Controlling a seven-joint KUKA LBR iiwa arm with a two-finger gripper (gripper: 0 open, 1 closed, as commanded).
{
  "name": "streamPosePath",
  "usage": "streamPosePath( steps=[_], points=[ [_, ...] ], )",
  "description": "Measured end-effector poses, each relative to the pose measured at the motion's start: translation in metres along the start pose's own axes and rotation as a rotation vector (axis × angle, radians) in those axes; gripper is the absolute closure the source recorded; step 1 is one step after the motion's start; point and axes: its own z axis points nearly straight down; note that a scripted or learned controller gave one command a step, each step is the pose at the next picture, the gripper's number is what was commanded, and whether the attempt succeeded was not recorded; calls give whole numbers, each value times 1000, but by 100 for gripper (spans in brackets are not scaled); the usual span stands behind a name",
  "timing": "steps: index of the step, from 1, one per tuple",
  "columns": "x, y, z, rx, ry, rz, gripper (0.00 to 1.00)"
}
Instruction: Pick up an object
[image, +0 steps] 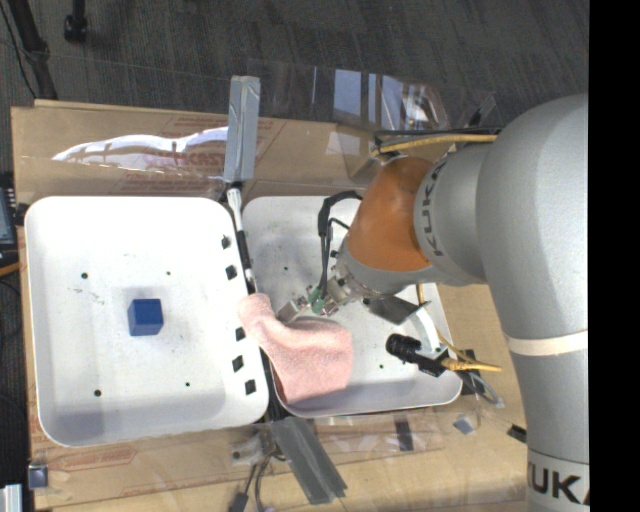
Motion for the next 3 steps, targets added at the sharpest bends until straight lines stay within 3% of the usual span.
streamPosePath(
  steps=[1, 2, 3],
  points=[
    [7, -13, 0, 2, 2, 22, 0],
    [0, 2, 0, 1, 0, 67, 0],
    [26, -71, 1, 1, 2, -195, 0]
  ],
)
